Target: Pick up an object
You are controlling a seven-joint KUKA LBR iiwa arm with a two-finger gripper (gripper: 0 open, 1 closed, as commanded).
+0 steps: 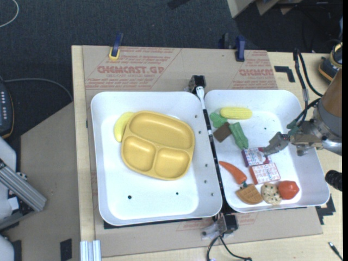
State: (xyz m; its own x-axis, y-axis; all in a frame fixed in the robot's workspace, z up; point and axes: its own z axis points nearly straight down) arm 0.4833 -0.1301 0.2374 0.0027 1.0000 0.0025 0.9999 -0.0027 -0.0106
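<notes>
The gripper (273, 144) hangs over the right bin (283, 99), its dark tip just above the far edge of a small red-and-white patterned packet (254, 157); whether its jaws are apart or together cannot be told from this slant, and nothing shows between them. This looks like the approach step, with no object yet taken. A second patterned packet (265, 173) lies just nearer, touching the first, with a tomato (289, 189), a cookie (269, 192) and a red chili pepper (232, 171) along the near side, and a corn cob (235, 112) at the far side. The left bin (106, 162) bears a yellow divided tray (156, 144). The next move likely calls for a straight descent onto one packet, keeping clear of its neighbour.
</notes>
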